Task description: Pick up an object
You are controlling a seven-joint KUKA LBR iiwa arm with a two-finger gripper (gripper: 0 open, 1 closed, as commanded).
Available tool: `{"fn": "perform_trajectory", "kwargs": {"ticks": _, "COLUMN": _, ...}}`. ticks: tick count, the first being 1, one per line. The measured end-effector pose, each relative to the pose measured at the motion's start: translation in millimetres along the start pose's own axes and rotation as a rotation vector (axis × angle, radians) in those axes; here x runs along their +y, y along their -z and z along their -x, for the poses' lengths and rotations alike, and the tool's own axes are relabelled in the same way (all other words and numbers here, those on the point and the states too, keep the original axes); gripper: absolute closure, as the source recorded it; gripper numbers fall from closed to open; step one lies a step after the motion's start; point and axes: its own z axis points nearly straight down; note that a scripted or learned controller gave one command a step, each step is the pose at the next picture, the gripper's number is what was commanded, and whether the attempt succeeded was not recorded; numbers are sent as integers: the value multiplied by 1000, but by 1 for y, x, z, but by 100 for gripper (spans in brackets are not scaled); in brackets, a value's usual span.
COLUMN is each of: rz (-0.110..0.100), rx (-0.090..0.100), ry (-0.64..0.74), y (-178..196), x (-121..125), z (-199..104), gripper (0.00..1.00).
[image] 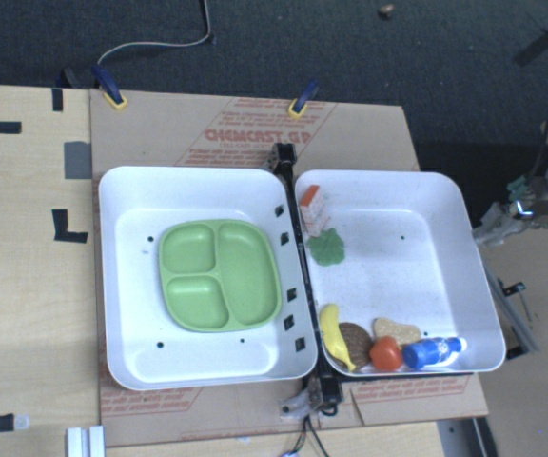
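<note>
The right bin (445, 208) holds all the loose things. Along its near wall lie a banana (334, 336), a brown disc (355, 336), a tomato (385, 354), a tan bread-like piece (396, 329) and a blue bottle (433, 351), packed close and mostly touching. Against the divider sit a green leafy piece (327, 248) and, just above it, an orange-and-white packet (312, 206). The left bin (122, 255) carries a green divided plate (221, 274).

These look like toy foods, so likely light, stiff plastic, not fragile. The tomato and bottle are round and probably slick, apt to roll out of a pinch. The banana offers a narrow body to close across, but it lies against the divider, leaving little room on that side. The green piece stands apart from the cluster and may be the easiest target, taken across its width.

The arm (521, 208) is barely visible at the right edge, beyond the right bin's wall and well apart from every object. The gripper's state cannot be told.
</note>
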Motion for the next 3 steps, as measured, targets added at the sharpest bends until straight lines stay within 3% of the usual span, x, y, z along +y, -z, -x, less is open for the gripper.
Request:
{"fn": "perform_trajectory", "kwargs": {"ticks": 1, "rz": 0, "rx": 2, "ry": 2, "y": -11, "x": -6, "z": -82, "gripper": 100}}
{"fn": "perform_trajectory", "kwargs": {"ticks": 2, "rz": 0, "rx": 0, "ry": 1, "y": -15, "x": -2, "z": -38, "gripper": 100}}
{"fn": "perform_trajectory", "kwargs": {"ticks": 3, "rz": -1, "rx": 2, "ry": 3, "y": -25, "x": -3, "z": -147, "gripper": 100}}
